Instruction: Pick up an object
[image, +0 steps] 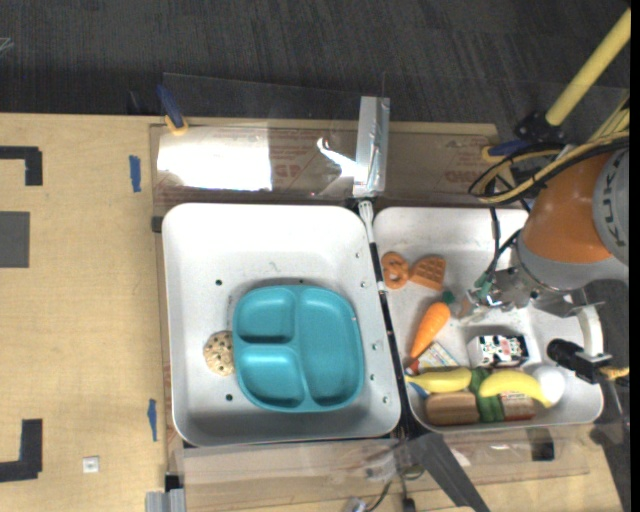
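The right bin holds several toy foods: an orange carrot, a brown pretzel, a tan toast piece, two yellow bananas, a brown sandwich and a black-and-white carton. My gripper hangs over the middle of this bin, just above the carton and to the right of the carrot. I see nothing held in it.
The left bin contains a teal divided plate with a speckled cookie at its left side. A white egg-like object lies at the right bin's front right. Cables and a clear panel sit behind the bins.
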